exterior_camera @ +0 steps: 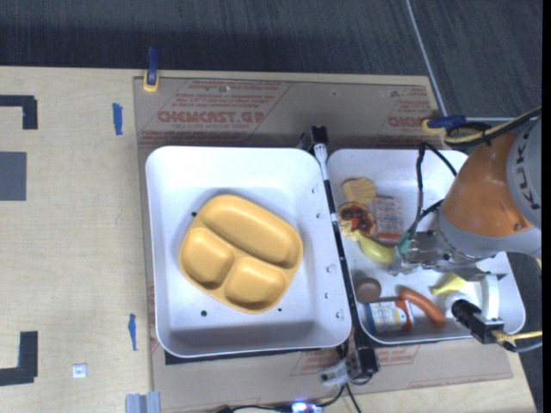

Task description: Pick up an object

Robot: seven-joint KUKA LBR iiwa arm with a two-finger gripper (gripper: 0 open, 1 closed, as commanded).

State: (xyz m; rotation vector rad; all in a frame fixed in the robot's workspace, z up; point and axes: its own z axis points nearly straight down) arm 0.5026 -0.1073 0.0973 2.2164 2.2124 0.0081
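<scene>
- The right bin [516, 310] serves as the landmark; its near rim lies closest to the camera, at the bottom of the view.
- Against that near rim lies a small white container with a blue label [387, 317], on its side.
- Just beside it, toward the bin's right half, an orange-red sausage-shaped piece [422, 305] lies at a slant, touching or nearly touching the container.
- A brown round item [368, 289] sits by the bin's left wall, just behind the container.
- Near the bin's right side a small yellow piece [449, 284] lies below the arm's wrist.
- The gripper [405, 252] hangs over the middle of the bin, reaching in from the right; whether its fingers are apart or together cannot be told, and nothing is seen between them.
- A yellow banana-shaped toy [375, 249] lies just left of the gripper, close to it.
- Farther back, a red and dark cluster [355, 218] and a pale packet with print [386, 214] lie side by side.
- At the bin's far left corner rests a tan piece [359, 188].
- The grey arm with its orange band [486, 200] covers the bin's right far part.
- Left of the landmark, touching it side by side, the left bin [172, 175] holds a yellow three-compartment tray [240, 252], face up.
- Both bins stand on a brown cardboard sheet [258, 110] with red print.
</scene>
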